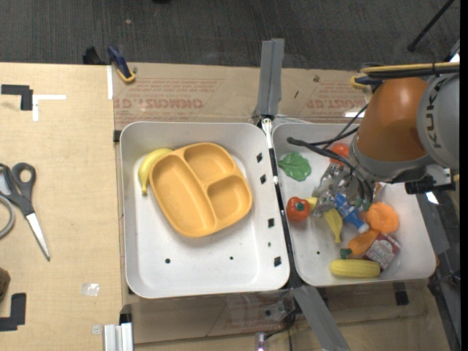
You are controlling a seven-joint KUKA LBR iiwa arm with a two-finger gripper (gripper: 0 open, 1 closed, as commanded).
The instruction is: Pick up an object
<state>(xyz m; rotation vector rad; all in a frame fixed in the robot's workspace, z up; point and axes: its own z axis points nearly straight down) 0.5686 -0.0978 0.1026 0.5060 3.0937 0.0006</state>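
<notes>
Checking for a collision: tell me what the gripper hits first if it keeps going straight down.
Probably the blue object and yellow toy directly under the gripper in the right bin; depth is unclear from above.

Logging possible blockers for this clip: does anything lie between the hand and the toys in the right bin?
Nothing visible does. The hand is already down among the toys in the right bin, beside the blue item and small banana.
</notes>
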